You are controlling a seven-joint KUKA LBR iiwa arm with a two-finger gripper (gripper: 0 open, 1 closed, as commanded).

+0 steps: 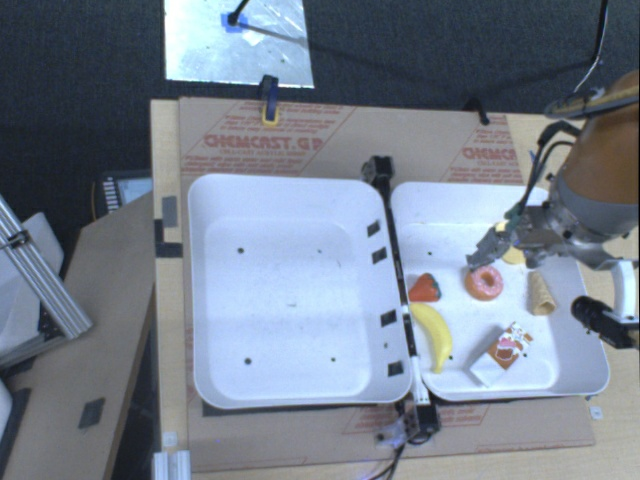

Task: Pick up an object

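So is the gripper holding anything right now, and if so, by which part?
Nothing seems to be held. The gripper hovers just above the pink donut in the right bin, with nothing visible between its fingers.

Dark carpet (80, 58) is seen far beyond the jaws, with a silvery sheet (238, 28) laid on it. The bench (330, 128) is covered by printed brown cardboard. Aluminium framing (35, 278) stands far left.

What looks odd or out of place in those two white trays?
Nothing looks spilled or broken. The one lopsided thing: all the toy food, the strawberry, banana, donut, cone and small box, sits in the right bin.
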